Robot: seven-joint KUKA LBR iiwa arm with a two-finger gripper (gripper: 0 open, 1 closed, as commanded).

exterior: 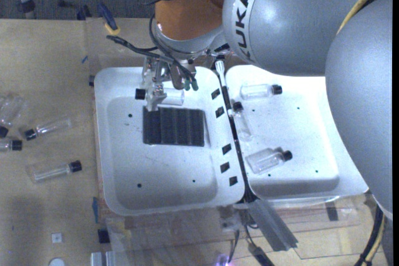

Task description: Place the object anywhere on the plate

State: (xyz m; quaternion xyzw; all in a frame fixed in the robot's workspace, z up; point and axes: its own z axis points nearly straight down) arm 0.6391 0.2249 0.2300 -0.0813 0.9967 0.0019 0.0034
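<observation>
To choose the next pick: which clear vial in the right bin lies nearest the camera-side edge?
The vial with the black cap low in the right bin; the other capped vial lies near the far edge.

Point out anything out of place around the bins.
Several clear vials lie scattered on the bench left of the left bin, outside both bins. Inside, nothing looks spilled or broken: the dark plate lies flat, and two vials lie in the right bin.

Bright overhead light w/ glare on right bin; arm looms soft, blurry; bench dimmer at bottom left.
</observation>
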